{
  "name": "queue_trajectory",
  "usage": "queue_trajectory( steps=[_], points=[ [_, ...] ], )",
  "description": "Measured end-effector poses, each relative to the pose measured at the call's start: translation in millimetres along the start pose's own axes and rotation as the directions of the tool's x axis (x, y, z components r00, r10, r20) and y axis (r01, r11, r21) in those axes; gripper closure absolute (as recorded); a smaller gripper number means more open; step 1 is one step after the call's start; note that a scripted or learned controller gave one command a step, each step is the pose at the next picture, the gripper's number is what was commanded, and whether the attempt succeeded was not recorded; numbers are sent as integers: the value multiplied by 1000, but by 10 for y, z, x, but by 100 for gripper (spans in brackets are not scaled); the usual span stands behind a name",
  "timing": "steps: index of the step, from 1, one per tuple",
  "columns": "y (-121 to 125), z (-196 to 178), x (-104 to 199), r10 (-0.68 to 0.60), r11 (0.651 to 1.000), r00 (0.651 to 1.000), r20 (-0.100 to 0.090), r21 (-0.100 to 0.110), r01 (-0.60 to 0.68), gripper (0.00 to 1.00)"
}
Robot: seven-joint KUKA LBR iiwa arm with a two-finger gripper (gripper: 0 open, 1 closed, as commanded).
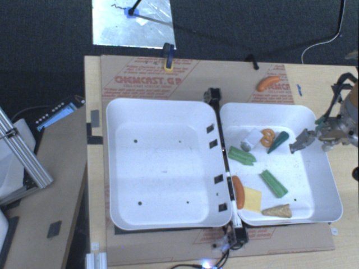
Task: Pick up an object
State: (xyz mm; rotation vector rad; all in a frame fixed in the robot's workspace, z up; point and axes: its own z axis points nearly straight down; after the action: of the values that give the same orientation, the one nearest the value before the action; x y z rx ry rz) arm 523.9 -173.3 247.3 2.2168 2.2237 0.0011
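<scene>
— Dark carpet fills the top of the frame, yes? What sits on it?

— A pale wooden bench with a brown cardboard sheet printed in red letters, and on that the two shallow white plastic bins. The left bin takes the centre-left of the frame; the right bin lies just beside it, centre-right, the two joined along a line of black clips.

— And above them?

— A shiny silver foil square at the upper left, lying on the carpet.

— Where is the arm?

— The grey two-finger gripper reaches in from the right edge, over the upper right part of the right bin. Whether its fingers are spread or closed I cannot tell; nothing is visibly between them.

— What could it pick up?

— All in the right bin: a yellow flat cheese-like slab near the lower left corner, touching an orange-red sausage-shaped piece against the divider. A light green ridged block lies mid-left, another green ridged stick in the middle, a dark green pointed pepper-like piece near the gripper tip, a tan wedge at the bottom, and a small orange pretzel-shaped piece beside a white-grey item.

— Anything outside the bins?

— An orange carrot-like piece on the cardboard, upper right.
</scene>
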Motion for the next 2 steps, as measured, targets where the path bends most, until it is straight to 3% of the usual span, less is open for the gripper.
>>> queue_trajectory(
  steps=[1,2],
  points=[
    [294,1708,-338,3,1000,1000,0,5,-3,0],
    [886,1615,-324,-4,1000,1000,1,-6,4,0]
  ],
)
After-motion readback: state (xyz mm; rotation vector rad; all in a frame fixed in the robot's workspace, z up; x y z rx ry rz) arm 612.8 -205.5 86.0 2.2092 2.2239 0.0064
